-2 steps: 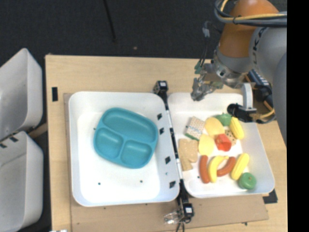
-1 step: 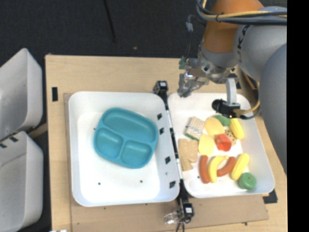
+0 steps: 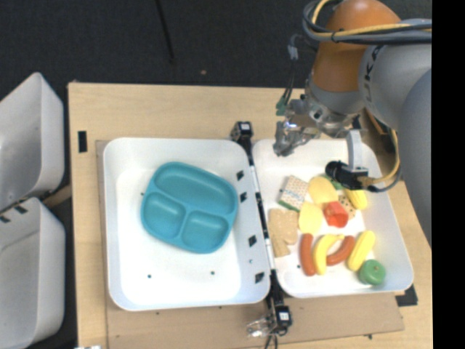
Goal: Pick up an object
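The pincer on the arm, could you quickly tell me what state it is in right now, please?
Pincer: above the top-left corner of the right bin, nothing visibly held; open or closed cannot be told.

My 1 camera sits fixed above the bench (image 3: 174, 97), looking down at a slant on both bins; my arm (image 3: 378, 57) enters from its right.

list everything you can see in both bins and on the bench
plate: 1, teal, divided, left bin
left bin: 1, white, left on bench
right bin: 1, white, right on bench
toy food pile: several pieces, yellow, red, orange, tan, right bin
green piece: 1, green, right bin's near right corner
cracker: 1, tan, right bin, near the divider
bench: 1, light wood, under both bins
arm: 1, grey and orange, from the right
gripper: 1, dark, above right bin's far end
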Action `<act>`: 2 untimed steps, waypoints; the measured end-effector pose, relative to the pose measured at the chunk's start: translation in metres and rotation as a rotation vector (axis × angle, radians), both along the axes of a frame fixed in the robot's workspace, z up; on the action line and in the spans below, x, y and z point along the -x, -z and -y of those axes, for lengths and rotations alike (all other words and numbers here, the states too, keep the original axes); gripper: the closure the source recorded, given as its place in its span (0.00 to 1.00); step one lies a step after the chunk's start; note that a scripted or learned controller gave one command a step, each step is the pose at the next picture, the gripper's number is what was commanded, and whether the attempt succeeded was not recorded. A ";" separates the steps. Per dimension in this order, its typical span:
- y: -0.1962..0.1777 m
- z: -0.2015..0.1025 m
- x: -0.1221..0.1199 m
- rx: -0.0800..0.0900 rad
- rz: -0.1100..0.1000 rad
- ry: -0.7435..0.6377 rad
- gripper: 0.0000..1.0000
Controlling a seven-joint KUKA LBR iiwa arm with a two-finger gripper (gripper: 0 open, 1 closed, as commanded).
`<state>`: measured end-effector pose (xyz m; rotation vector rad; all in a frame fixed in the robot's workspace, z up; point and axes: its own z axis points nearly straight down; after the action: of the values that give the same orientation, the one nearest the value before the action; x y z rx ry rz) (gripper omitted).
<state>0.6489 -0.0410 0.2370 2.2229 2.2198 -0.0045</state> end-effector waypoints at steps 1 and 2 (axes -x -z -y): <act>0.005 -0.008 -0.006 0.000 0.004 -0.003 1.00; 0.004 -0.008 -0.015 -0.001 0.004 -0.005 1.00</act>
<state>0.6638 -0.0330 0.2333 2.2156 2.2244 0.0018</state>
